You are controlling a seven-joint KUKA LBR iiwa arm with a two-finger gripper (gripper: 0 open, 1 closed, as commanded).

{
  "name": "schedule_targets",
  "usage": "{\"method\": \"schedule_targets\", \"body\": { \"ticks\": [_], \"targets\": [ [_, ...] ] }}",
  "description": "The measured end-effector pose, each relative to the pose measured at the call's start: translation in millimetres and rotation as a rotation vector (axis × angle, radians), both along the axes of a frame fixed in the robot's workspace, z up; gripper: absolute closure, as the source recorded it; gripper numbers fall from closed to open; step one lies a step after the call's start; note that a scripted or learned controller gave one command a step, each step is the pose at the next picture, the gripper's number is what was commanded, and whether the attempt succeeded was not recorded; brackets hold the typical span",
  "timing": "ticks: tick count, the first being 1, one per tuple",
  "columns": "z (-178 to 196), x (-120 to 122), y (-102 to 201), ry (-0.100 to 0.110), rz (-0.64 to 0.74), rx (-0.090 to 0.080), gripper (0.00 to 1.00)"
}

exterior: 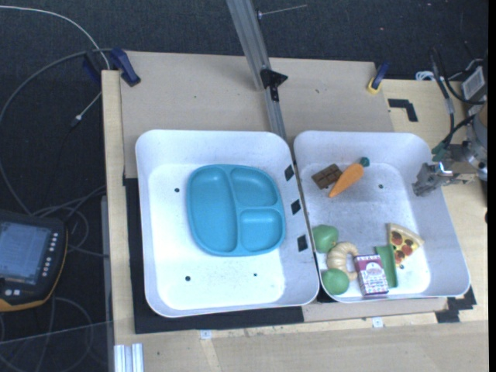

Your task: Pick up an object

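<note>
Gripper (pixel 428 178) hangs at the right rim of the right-hand shallow white bin (pixel 442 223); whether it is open or closed cannot be told, and nothing shows in its grasp. Within that bin, an orange toy carrot (pixel 346 179) lies toward the far side, touching a small brown block (pixel 325 176). Along the near edge sit two green round pieces (pixel 325 237), a beige ring-shaped piece (pixel 342 255), a red box (pixel 372 276) with unreadable print, and a pizza slice (pixel 404 241). Left of that bin, the second white bin (pixel 155 208) holds a blue divided plastic plate (pixel 234 209).
</note>
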State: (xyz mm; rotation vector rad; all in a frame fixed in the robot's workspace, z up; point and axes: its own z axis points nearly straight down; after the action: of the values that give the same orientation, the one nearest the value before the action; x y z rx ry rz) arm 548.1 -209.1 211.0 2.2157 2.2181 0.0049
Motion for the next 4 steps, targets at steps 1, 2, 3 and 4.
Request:
{"method": "schedule_targets", "body": {
  "ticks": [1,2,3,4],
  "targets": [
    [18.0,1.3,0.0,0.002,0.0,0.001,1.0],
    [28.0,7.4,51.1,0.004,0.006,0.004,1.0],
    [23.3,14.5,95.9,0.008,0.005,0.005,1.0],
    [33.7,28.6,148.8,0.003,0.006,0.004,1.0]
  ]
}}
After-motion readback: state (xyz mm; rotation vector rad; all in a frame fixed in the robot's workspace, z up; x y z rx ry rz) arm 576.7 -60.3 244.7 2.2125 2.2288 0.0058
